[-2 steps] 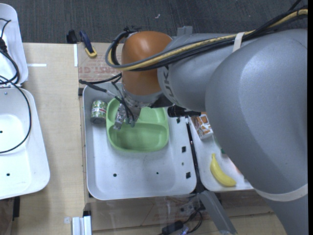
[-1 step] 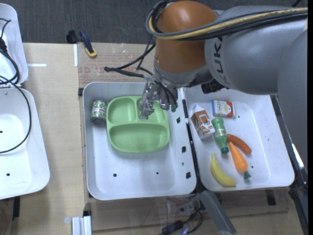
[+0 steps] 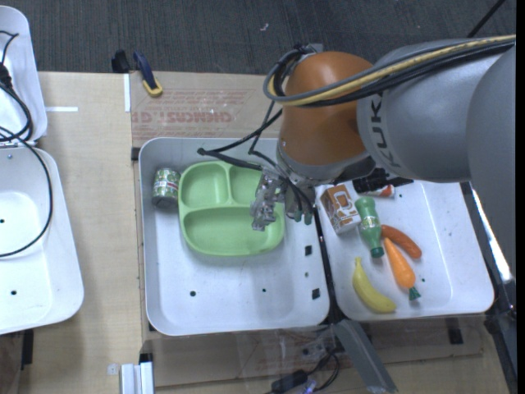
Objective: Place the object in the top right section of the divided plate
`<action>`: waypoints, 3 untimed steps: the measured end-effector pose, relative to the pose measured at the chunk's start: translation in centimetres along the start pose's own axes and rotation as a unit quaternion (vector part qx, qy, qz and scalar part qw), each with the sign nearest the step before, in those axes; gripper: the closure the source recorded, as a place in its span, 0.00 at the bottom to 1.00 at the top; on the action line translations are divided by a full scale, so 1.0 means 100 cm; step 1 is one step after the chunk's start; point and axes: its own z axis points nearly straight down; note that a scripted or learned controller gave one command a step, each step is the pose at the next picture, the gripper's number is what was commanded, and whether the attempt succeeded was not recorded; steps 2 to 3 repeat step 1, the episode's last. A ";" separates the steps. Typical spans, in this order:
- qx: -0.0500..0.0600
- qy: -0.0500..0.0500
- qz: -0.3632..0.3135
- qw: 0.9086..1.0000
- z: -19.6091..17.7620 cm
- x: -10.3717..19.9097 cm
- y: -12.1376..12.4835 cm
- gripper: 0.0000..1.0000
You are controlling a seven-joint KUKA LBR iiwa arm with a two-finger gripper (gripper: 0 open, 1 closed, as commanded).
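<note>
The light green divided plate [image 3: 215, 235] lies in the left bin [image 3: 238, 302]. It has two smaller sections at the back and one wide section at the front. My gripper [image 3: 266, 207] hangs over the plate's right side, about where the back right section meets the front one. The orange wrist band and grey arm cover the view just above and to the right of it. I cannot make out anything held in the gripper. A small green-labelled can [image 3: 166, 185] lies just left of the plate, touching its rim.
The right bin [image 3: 451, 294] holds an orange and white carton [image 3: 339, 206], a green bottle [image 3: 369, 226], two carrots [image 3: 400, 263], and a banana [image 3: 371, 286]. Black cables trail from the arm across the back of the left bin.
</note>
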 end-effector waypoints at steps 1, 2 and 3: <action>0.000 -0.002 0.053 0.999 -0.022 -0.057 -0.052 1.00; 0.000 -0.002 0.053 0.999 -0.022 -0.057 -0.052 1.00; 0.000 -0.002 0.053 0.999 -0.022 -0.057 -0.052 1.00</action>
